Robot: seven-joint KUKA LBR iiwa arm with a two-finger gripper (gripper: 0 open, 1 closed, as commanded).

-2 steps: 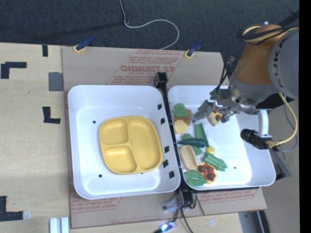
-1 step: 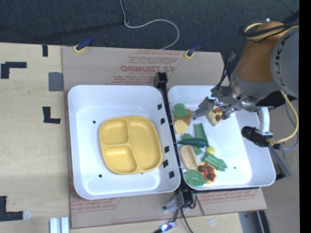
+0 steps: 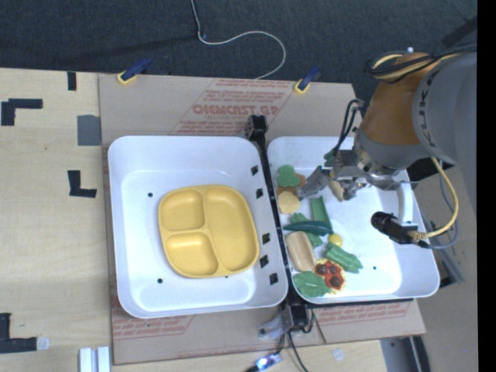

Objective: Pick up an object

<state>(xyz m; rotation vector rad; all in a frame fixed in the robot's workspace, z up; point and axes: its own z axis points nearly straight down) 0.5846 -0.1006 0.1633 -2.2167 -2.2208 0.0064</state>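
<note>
The left bin (image 3: 128, 231) holds one thing, a yellow divided plate (image 3: 208, 230) with three compartments, lying flat near the bin's middle and slightly toward its right wall.

The right bin (image 3: 418, 273) sits just beside it, the two rims touching along a row of black clips. Its contents crowd the left half. At the far left corner lies a round green piece (image 3: 286, 175), with a pale yellow ball (image 3: 288, 202) touching it on the near side. A light green stick (image 3: 318, 208) lies just right of the ball, and a dark green pepper-like piece (image 3: 308, 227) lies across below it. Nearer still sit a tan bread roll (image 3: 300, 250), a small yellow piece (image 3: 334, 240), a green leafy piece (image 3: 346, 259), a red cluster (image 3: 330, 272) and a green leaf (image 3: 308, 285) by the near rim.

The gripper (image 3: 332, 183) hangs over the far part of the right bin, just right of the round green piece. Whether its fingers are spread or closed cannot be told, and nothing is visibly between them. The right half of that bin is bare white floor.
</note>
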